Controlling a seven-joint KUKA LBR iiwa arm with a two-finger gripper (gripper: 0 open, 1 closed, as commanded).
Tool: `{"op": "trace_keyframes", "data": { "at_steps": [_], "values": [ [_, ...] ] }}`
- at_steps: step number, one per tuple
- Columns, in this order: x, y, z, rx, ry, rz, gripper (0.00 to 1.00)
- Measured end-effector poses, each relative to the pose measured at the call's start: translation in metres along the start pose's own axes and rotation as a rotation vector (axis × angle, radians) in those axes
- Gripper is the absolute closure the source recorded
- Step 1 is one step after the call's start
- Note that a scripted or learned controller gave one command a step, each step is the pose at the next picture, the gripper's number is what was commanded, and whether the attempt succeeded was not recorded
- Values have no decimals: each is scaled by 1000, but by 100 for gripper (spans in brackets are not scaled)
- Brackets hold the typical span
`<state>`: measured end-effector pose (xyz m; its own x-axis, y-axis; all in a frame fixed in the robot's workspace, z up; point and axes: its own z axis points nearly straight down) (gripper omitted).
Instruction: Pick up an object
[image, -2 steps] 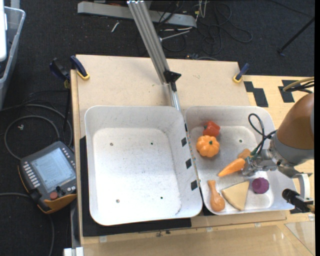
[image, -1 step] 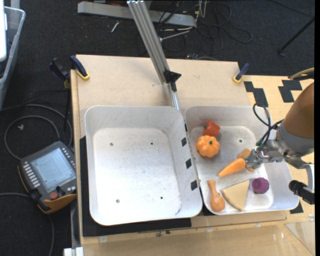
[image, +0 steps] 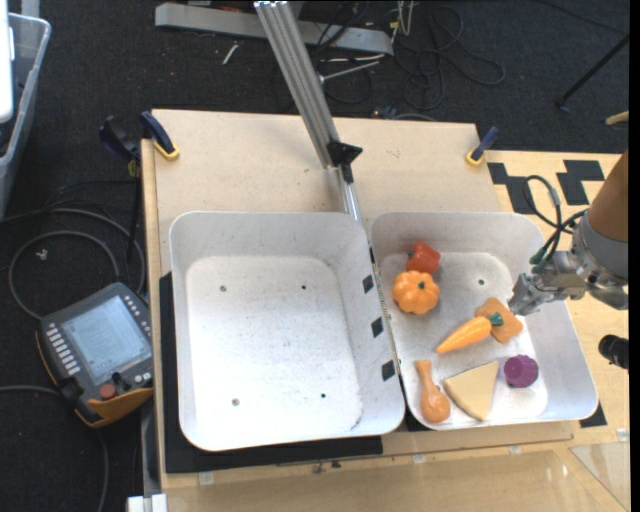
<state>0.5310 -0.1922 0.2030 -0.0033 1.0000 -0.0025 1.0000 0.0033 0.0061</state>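
Observation:
The right bin (image: 470, 232) holds several toy foods: a red pepper (image: 424, 257), an orange pumpkin (image: 416, 292), a carrot (image: 464, 335), a small orange piece (image: 502, 318), a purple piece (image: 520, 371), a pale cheese wedge (image: 474, 390) and a tan drumstick (image: 432, 396). My gripper (image: 528, 296) reaches in from the right, low over the bin's right side. Its tip is right beside the small orange piece at the carrot's green end. Nothing shows lifted between its fingers.
The left bin (image: 200, 300) lies beside the right one, sharing a raised middle rim. A metal pole (image: 305, 85) slants over the bench's back. A teach pendant (image: 98, 345) lies on the floor at left. Clamps mark the bench's back corners.

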Motion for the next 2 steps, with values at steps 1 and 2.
{"op": "trace_keyframes", "data": {
  "at_steps": [1, 2],
  "values": [
    [-2, 1, -43, 0, 0, 0, 100],
    [46, 22, -51, 3, 3, -5, 100]
  ]
}}
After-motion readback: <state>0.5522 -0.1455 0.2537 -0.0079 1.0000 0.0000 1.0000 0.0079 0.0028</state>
